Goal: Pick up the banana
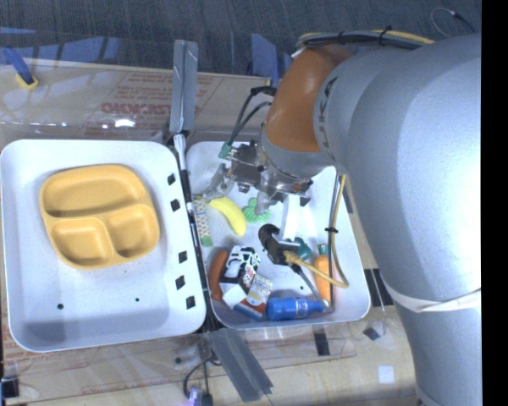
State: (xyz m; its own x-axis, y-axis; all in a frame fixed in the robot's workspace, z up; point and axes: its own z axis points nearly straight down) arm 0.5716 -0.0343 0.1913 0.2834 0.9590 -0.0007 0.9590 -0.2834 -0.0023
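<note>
**Right bin.** The banana (229,216) lay flat on the floor of the right bin (205,161), in its far left part and close to the wall shared with the left bin (85,307). Its long axis ran at a slant, from far-left to near-right. A thin multi-coloured strip (201,219) lay between the banana and that wall. A green object (256,211) sat just beside the banana's right side; contact between the two could not be confirmed.

**Tool.** The gripper (242,189) hung directly above the banana's far end, and the grey arm (389,142) covered the bin's right side. The banana was not seen gripped. Whether the gripper was open or closed could not be determined from the view.

**Open room.** Bare white floor showed in the far left corner of the right bin, beyond the banana. The near end was crowded:
- an orange object (218,269) along the left wall;
- a black-and-white packet (240,263) just beside it;
- a blue bottle (295,309) lying on its side against the near wall;
- a second orange object (322,279) towards the right wall.

A short gap of floor separated the banana's near tip from this group.

**Left bin.** A yellow divided tray (100,214) occupied the far left part. Bare floor ran along the near edge and the right wall.
</note>
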